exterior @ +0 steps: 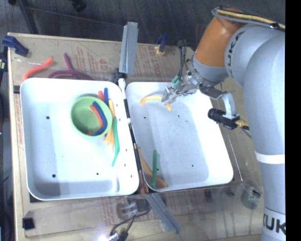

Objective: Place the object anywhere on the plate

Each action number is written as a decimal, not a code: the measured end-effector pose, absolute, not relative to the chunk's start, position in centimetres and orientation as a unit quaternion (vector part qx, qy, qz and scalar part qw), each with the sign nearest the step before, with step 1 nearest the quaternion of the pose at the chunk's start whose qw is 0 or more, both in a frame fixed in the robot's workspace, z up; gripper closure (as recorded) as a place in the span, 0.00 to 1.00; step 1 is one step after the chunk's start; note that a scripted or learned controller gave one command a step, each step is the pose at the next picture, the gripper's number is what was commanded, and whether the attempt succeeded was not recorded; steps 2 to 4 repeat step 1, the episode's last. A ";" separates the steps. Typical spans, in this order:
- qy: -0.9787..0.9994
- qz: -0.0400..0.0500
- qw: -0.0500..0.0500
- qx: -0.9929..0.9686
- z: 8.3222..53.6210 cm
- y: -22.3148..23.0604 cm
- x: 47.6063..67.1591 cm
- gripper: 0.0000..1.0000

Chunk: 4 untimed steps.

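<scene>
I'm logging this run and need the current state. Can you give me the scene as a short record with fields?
plate: green plate in the left bin
on plate: red and blue sticks
beside plate: green stick, partly over the plate's rim
gripper: gripper over the far end of the right bin
near gripper: yellow stick, lying right by the fingertips; a grasp cannot be confirmed
right bin, near corner: green stick and orange stick

My single fixed camera looks down at a slant on both white bins [65,179]; the arm [256,74] enters from the right.
</scene>
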<state>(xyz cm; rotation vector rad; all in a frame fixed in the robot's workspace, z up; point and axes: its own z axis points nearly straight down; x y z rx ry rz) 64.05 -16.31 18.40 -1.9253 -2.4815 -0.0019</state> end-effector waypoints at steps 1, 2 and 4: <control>-0.790 -0.001 0.000 -0.613 18.4 -16.3 64.1 0.00; -0.790 -0.001 0.000 -0.613 18.4 -16.3 64.1 0.00; -0.790 -0.001 0.000 -0.613 18.4 -16.3 64.1 0.00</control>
